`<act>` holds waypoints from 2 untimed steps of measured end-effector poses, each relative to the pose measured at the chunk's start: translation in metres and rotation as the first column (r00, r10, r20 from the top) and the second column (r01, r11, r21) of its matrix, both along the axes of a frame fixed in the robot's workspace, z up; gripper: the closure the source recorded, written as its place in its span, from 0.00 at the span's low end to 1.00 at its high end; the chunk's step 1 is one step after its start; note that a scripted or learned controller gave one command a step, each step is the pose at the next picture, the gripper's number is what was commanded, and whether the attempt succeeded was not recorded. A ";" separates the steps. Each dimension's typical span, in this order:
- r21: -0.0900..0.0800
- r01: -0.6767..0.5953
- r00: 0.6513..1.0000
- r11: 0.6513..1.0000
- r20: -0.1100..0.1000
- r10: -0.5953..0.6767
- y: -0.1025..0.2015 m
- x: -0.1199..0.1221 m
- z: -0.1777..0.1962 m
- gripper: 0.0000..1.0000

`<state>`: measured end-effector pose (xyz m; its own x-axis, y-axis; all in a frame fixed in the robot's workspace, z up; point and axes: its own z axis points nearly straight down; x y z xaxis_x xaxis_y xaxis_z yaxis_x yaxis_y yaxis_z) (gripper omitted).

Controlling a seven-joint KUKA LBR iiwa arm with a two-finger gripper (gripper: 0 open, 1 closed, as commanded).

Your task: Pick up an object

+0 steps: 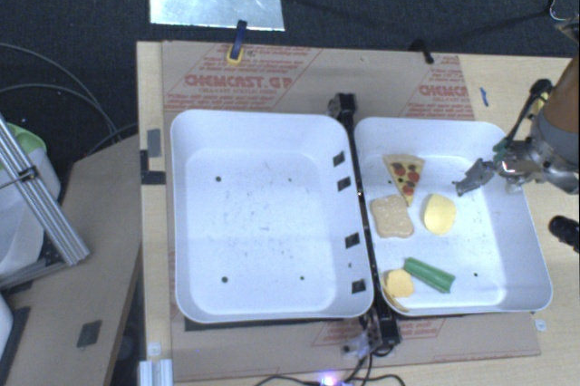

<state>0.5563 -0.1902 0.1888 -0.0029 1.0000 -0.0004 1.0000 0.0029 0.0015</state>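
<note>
Nearest us in the right bin (517,280), we see a green bean-like piece (429,275) lying at a slant just beside a small yellow round (398,284) by the bin's left wall. Farther in, a tan slice of toy bread (392,217) sits next to a pale yellow disc (439,215), the two close but apart. Beyond them, a toy pizza wedge (404,173) with red dots lies near the bin's far left corner. The end effector (471,178) hangs over the right side of this bin, level with the pizza wedge and well apart from every item, nothing between its fingers; we cannot tell whether they stand apart or together. The grey arm (555,139) enters from the right. The left bin (195,221) sits alongside on the bench (272,72).
</note>
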 end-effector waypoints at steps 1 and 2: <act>0.001 0.001 1.000 1.000 0.001 -0.001 -0.016 0.029 -0.108 0.00; -0.001 0.006 1.000 1.000 0.004 -0.006 -0.018 -0.059 -0.101 0.00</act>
<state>0.4975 -0.2078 0.0875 0.0036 1.0000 -0.0012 1.0000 -0.0036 0.0056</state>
